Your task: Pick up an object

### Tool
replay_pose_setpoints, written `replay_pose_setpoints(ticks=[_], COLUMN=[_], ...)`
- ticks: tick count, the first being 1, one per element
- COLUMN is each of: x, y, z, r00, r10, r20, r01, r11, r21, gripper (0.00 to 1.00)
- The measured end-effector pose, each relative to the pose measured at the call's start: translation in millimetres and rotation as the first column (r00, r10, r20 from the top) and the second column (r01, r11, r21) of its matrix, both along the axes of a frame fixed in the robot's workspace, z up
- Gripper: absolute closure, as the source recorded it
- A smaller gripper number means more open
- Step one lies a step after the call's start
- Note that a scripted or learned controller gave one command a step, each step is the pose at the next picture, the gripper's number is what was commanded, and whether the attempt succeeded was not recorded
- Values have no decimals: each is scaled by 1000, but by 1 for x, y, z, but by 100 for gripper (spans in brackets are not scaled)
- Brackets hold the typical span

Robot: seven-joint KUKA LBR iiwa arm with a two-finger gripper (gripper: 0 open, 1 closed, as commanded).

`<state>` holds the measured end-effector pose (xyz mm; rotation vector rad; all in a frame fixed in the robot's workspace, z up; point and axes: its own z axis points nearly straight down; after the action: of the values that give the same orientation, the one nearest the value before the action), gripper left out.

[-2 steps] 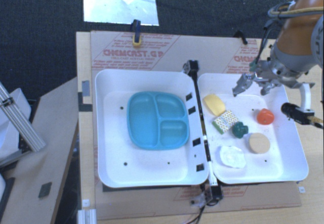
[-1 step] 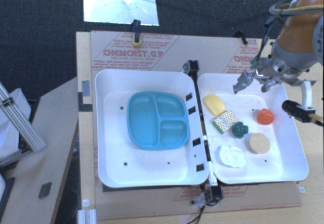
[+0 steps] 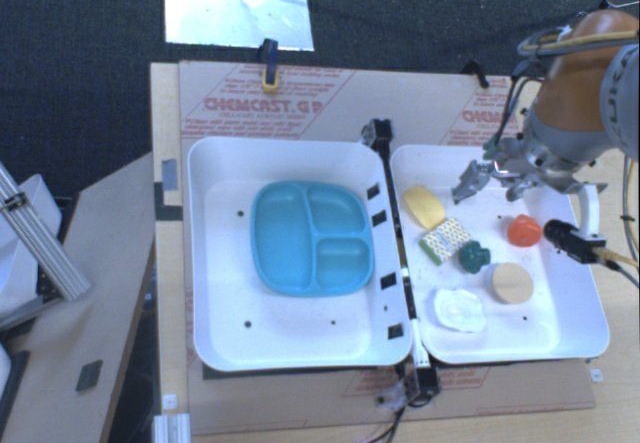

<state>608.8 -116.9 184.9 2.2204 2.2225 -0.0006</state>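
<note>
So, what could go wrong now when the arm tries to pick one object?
The gripper hangs open above the right bin, holding nothing. The yellow piece, checkered block and teal toy lie close together, so the fingers may push neighbours. The red ball may roll away.

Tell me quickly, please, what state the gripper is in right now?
Gripper: open, holding nothing, above the far part of the right bin.

The arm (image 3: 590, 81) is running off the right edge; the right bin's (image 3: 580, 331) far corner is lying hidden beneath it.
</note>
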Motion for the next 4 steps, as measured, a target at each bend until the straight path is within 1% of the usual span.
replay_pose_setpoints(ticks=[1, 2, 3, 4], x=[-3, -3, -2, 4], y=[10, 10, 10, 18], z=[-50, -102, -88, -31], r00=[1000, 1000, 1000, 1000], r10=[0, 0, -1, 3], r20=[1, -1, 4, 5], r01=[0, 0, 1, -3], r11=[1000, 1000, 1000, 1000], r21=[0, 1, -1, 0], gripper=[0, 0, 100, 100])
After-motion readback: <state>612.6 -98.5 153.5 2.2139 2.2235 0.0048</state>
